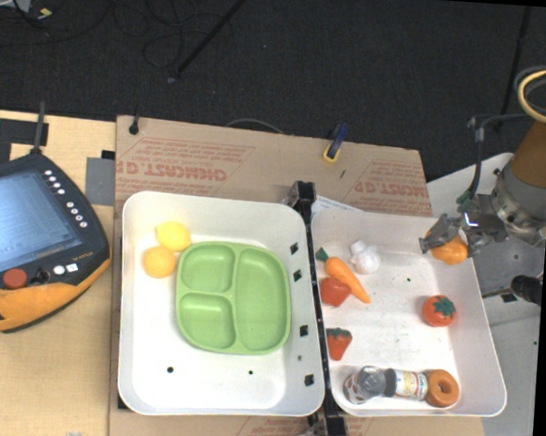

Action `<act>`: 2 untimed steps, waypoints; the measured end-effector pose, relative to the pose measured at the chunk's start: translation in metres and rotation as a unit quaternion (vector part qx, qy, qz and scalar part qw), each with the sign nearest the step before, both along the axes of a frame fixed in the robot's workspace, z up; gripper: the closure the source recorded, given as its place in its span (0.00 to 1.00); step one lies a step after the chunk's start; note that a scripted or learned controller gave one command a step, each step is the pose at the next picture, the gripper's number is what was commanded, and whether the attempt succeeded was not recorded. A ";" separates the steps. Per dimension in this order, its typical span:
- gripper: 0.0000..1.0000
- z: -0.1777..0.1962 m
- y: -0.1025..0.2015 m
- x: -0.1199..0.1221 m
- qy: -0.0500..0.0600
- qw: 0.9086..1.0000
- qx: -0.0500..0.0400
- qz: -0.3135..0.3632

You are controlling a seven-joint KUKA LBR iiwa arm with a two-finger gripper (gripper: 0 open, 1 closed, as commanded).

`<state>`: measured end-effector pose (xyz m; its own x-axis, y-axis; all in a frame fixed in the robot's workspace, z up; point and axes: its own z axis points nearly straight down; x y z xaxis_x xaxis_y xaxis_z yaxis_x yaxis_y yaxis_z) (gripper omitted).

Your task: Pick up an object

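My gripper (452, 241) hangs over the far right rim of the right bin (487, 370), below the arm's orange band (534, 153). A small orange fruit-like piece (452, 253) sits between its dark fingers, lifted off the bin floor. On that floor lie a carrot (348, 277), a white garlic-like piece (366, 257), a red pepper (333, 292), a tomato (439, 311), a strawberry (338, 343), a lying bottle (387, 384) and a brown donut (443, 388).
The left bin (139, 362) holds a green divided plate (233, 297) and two yellow lemons (171, 235) (159, 263) at its left. A teach pendant (27, 240) rests on the bench at far left. Both bins sit on cardboard (221, 166).
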<state>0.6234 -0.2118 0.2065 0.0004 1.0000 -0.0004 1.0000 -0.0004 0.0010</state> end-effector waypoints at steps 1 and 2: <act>1.00 0.022 -0.002 0.000 0.000 1.000 0.000 0.001; 1.00 0.030 0.045 -0.029 0.003 1.000 0.001 0.001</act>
